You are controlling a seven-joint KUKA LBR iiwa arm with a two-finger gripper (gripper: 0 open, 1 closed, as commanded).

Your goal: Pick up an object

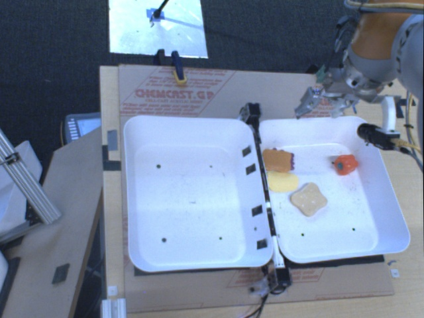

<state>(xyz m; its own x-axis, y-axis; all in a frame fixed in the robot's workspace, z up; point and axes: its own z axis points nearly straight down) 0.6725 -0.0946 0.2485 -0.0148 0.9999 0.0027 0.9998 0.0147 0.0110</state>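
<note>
The bench [391, 177] was pale wood, and a sheet of printed brown cardboard [179, 91] lay on it under two shallow white bins set side by side. Dark carpet [53, 32] ran behind, with a shiny square plate [158, 17] lying on it and a blue-and-yellow clamp [178, 67] at the cardboard's far edge. The left bin [192, 191] showed bare white floor with a few dark dots. The right bin [371, 230] carried the goods: an orange-brown block [278, 159] close to the centre divider, a flat yellow piece [283, 182] touching it on the near side, a tan toast-shaped slice [309, 199] just beside that, and a small red-orange object [344, 165] apart toward the right wall. The arm [387, 25] came in at upper right, orange band showing, and the gripper [322, 103] hung over the right bin's far rim with its fingers spread apart and nothing between them, well clear of all four pieces. The arm's upper part was cut off by the frame edge, and the red-orange object was too small to identify.
</note>
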